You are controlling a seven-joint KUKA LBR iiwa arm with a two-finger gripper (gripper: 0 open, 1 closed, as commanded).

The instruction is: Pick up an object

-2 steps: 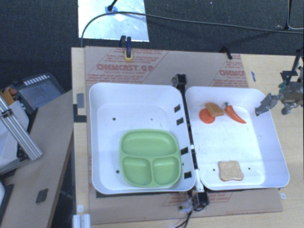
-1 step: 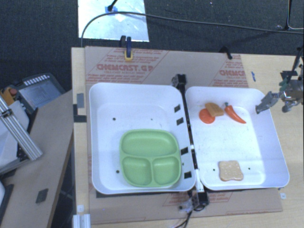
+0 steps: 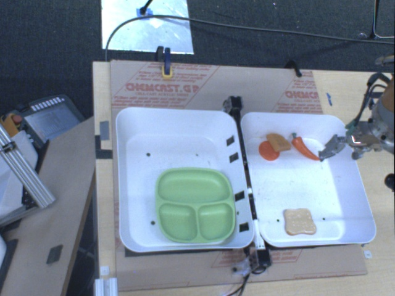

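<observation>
The right bin (image 3: 355, 184) holds a slice of toast (image 3: 299, 221) near its front edge. At its back lie a round orange-red piece (image 3: 268, 151), a small tan piece (image 3: 279, 142) resting against it, and an orange carrot (image 3: 304, 147) with a green tip. My gripper (image 3: 334, 145) comes in from the right edge and hangs over the back right part of this bin, just to the right of the carrot. Nothing shows between its fingertips.
The left bin (image 3: 136, 134) holds a green divided plate (image 3: 195, 204) at its front. A black clip strip (image 3: 242, 165) runs between the two bins. Cardboard (image 3: 259, 85) lies under both bins, and a cable crosses the dark floor behind.
</observation>
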